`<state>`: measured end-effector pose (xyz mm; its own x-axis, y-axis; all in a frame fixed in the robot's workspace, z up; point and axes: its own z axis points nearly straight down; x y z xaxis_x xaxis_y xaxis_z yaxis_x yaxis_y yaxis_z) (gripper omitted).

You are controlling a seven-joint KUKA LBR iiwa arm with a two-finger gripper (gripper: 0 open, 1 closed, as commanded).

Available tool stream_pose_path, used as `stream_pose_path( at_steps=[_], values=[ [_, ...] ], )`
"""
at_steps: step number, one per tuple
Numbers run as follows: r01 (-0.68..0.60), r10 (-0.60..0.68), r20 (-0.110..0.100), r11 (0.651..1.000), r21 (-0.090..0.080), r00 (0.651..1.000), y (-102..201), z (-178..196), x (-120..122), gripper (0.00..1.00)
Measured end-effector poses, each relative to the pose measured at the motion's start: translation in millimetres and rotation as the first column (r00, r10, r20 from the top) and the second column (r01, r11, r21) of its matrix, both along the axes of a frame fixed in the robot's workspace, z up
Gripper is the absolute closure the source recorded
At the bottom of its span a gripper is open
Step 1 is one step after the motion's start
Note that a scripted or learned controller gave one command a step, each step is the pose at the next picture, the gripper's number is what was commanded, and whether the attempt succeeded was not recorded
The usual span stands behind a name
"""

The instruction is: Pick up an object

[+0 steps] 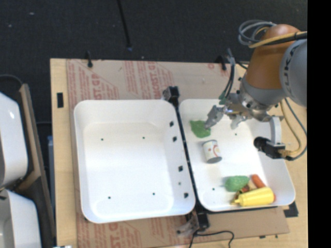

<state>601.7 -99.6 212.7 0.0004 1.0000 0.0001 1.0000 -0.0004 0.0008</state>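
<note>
My gripper [223, 121] hangs over the back of the right bin [282, 175], open, with nothing between its fingers. Its left fingertip [211, 122] is right next to a flat green piece [199, 128] by the bin's left wall. A small white cylinder with a red mark [211, 151] lies on its side in the middle of the bin, in front of the gripper. At the front of the bin sit a green lump [236, 183], an orange carrot-like piece [257, 180] and a yellow bottle [255, 197] lying down.
The left bin [90, 138] stands beside the right one, with a black divider with clips [179, 138] between them. The arm's orange-banded wrist [269, 61] and its cables [289, 138] overhang the right bin's back right corner.
</note>
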Motion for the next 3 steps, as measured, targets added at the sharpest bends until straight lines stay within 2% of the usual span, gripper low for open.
stream_pose_path(
  at_steps=[1,2,3],
  values=[
    [0.041,-0.041,0.008,0.999,-0.001,0.999,-12.2,94.6,-4.8,0.00],
    [0.000,0.000,-0.012,1.000,0.001,1.000,-9.9,-51.5,50.0,0.00],
    [0.000,0.000,-0.006,1.000,0.001,1.000,0.1,-115.5,45.6,0.00]
  ],
)
